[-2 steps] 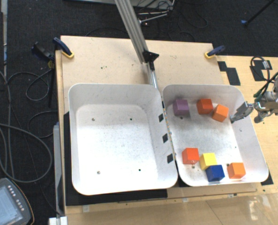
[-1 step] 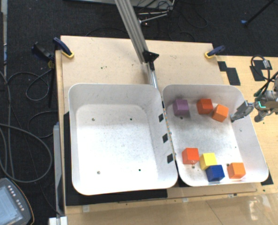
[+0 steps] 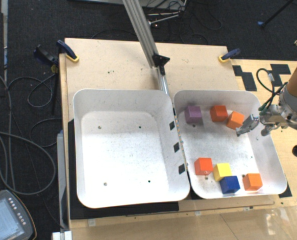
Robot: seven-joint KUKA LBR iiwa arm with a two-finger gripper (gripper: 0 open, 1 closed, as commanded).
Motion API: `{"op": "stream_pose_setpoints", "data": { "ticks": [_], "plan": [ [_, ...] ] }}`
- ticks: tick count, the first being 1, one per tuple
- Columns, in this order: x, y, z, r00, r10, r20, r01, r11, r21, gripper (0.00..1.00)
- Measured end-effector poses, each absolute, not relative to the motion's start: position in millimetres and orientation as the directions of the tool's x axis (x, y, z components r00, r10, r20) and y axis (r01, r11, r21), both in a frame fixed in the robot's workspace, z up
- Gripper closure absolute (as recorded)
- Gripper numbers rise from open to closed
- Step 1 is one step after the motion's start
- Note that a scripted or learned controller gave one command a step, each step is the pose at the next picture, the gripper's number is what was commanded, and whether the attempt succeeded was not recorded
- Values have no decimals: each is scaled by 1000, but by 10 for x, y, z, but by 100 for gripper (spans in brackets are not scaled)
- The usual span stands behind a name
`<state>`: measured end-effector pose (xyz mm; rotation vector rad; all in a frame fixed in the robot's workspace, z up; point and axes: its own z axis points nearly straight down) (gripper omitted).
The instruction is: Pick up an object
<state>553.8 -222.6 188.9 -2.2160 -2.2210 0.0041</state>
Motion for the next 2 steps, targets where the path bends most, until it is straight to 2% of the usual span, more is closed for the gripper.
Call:
{"op": "stream_pose_setpoints", "data": {
  "ticks": [2],
  "plan": [
    [5526,-2225,935,0,1000,-1,1000,0,-1,0]
  ]
}}
